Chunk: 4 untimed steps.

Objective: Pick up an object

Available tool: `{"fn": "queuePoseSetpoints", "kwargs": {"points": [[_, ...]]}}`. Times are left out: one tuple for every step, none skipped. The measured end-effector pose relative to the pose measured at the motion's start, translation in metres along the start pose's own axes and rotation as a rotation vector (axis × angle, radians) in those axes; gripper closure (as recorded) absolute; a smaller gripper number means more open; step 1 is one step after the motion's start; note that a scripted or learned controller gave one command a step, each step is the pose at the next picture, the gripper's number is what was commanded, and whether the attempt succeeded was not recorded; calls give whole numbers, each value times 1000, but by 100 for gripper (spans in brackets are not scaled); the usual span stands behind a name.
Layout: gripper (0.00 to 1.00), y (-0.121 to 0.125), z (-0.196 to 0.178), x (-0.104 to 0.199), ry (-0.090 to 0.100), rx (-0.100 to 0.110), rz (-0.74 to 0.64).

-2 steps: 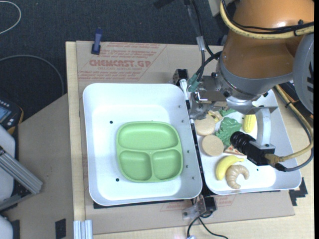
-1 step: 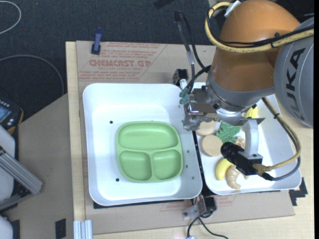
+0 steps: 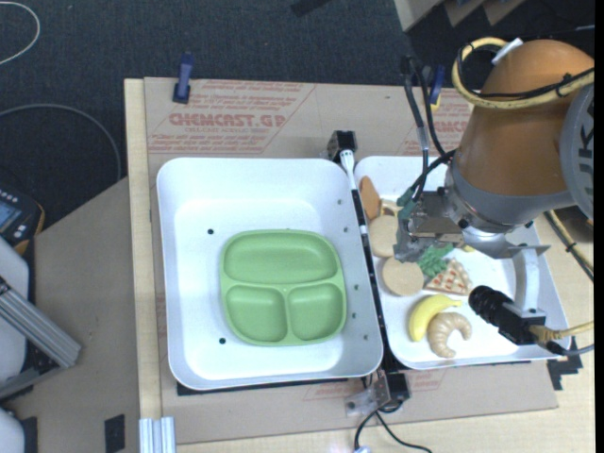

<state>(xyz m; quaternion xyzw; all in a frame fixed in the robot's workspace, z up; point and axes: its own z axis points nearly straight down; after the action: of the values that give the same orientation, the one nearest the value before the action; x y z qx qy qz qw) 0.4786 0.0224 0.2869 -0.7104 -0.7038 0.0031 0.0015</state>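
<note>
— What sits on the bench (image 3: 236, 125)?
— Two white bins: green tray (image 3: 281, 286) left; banana (image 3: 422, 316), croissant (image 3: 447, 333), pizza slice (image 3: 451, 278) crowding right bin (image 3: 491, 347).
— The gripper (image 3: 423, 239)?
— Low over them.

floor (image 3: 85, 26): dark carpet | bench (image 3: 94, 281): tan | backing: brown board (image 3: 236, 116)

camera: fixed overhead | slanted down | both bins (image 3: 170, 253) framed
</note>
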Motion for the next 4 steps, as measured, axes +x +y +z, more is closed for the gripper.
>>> {"fn": "queuePoseSetpoints", "kwargs": {"points": [[100, 0, -19, 41, 3, -10, -14], [100, 0, 7, 53, 3, -2, -10], [100, 0, 77, 24, 1, 3, -5], [100, 1, -110, 34, 6, -26, -13]]}}
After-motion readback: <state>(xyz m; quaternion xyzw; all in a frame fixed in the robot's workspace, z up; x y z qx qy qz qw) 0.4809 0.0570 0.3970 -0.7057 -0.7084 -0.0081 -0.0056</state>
